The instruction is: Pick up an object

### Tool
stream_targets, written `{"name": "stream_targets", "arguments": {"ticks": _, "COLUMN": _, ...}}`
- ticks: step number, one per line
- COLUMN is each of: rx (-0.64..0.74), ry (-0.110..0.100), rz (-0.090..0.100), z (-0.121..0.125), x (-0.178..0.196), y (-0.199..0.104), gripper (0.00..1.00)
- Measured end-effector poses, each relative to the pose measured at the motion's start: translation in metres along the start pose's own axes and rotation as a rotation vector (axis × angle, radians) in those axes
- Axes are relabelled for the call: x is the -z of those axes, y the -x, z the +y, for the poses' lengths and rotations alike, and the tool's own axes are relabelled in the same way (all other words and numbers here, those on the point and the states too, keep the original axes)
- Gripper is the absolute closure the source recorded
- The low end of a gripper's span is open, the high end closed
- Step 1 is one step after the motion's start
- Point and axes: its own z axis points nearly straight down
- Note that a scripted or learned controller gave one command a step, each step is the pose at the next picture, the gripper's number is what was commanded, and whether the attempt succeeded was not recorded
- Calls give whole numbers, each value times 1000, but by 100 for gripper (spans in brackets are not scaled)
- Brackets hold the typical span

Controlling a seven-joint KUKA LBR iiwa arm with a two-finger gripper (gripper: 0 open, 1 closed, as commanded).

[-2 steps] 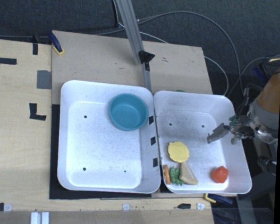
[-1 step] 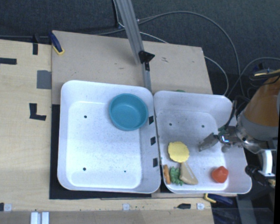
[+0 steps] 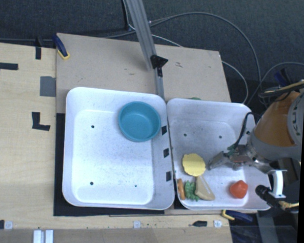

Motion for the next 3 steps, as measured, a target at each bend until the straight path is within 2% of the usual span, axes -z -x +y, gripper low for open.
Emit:
{"name": "stream_targets", "arguments": {"ticks": 1, "rx": -1, "ry": 3, "rz": -2, "z": 1, "x": 13, "y": 1, "gripper": 100}}
{"name": "stream_targets", "arguments": {"ticks": 3, "rx": 0, "ry": 4, "rz": -1, "z": 1, "x": 126, "y": -4, "gripper": 100}}
